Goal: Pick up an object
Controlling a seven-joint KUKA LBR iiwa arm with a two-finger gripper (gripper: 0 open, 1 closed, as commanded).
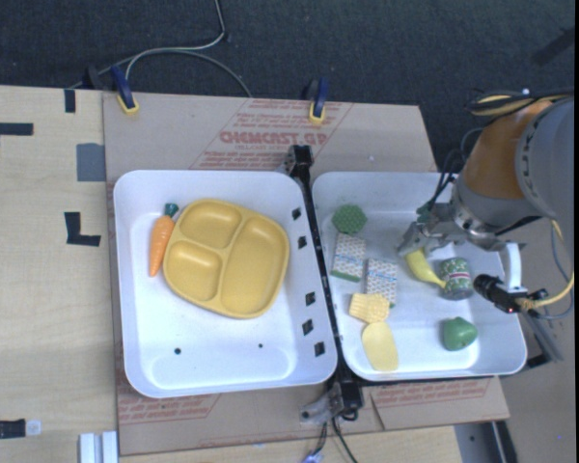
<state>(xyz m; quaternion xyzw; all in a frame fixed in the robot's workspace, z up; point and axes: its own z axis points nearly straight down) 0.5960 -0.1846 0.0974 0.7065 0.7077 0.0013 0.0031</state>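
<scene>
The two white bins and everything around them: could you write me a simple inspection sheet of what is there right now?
Surface: cardboard sheet on a wooden bench, held by two clamps at its far edge; left bin and right bin sit side by side.
Job's things: right bin holds a banana, small can, green pepper, green round piece, two patterned packets, yellow waffle piece and pale yellow piece.
Clutter: left bin holds a yellow divided plate and a carrot beside it.
Grippers: tool hangs low over the banana; grasp cannot be judged.
Cables: a white one on the dark floor.
Surroundings: dark carpet.
</scene>
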